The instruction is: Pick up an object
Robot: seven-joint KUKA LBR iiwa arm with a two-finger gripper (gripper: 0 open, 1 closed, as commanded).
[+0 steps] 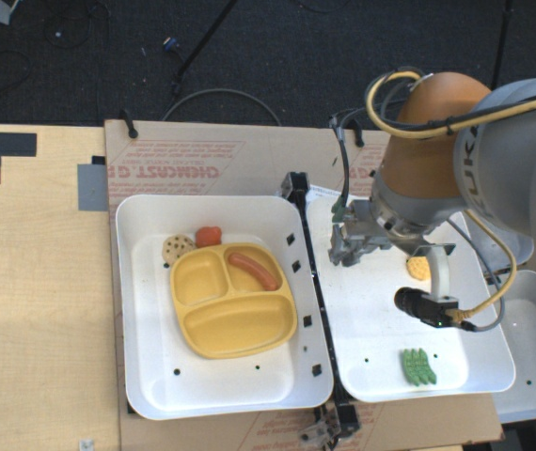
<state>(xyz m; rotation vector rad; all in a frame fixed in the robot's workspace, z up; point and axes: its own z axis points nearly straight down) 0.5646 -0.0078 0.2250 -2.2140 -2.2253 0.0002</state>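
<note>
- I saw the tabletop (33, 280) as a pale wood surface, with a sheet of cardboard (183, 163) under two white bins set side by side.
- The arm (475, 158) came in from the right, its orange band sitting high over the right bin (381, 383) and hiding that bin's far half.
- The left bin (146, 346) carried a yellow divided tray (230, 322), lying a little askew near the bin's middle.
- In my feed the pincer (348, 249) hung low over the right bin's near-left part, close to the divider between the bins; it was dark and cluttered, and I could not tell its state, nor did I see anything in it.
- A black part with a yellow cable (428, 305) stuck out below the wrist, over the middle of the right bin.
- A red sausage (254, 270) lay slantwise in the tray's upper right compartment.
- A green ridged toy (418, 366) rested on the right bin's floor near its front edge, well apart from the pincer.
- A yellow-orange piece (417, 269) lay in the right bin, just beside the wrist and partly hidden by it.
- A speckled cookie (178, 246) lay on the left bin's floor, touching the tray's far-left rim.
- A small red-orange object (209, 236) sat just beside the cookie, against the tray's far edge.
</note>
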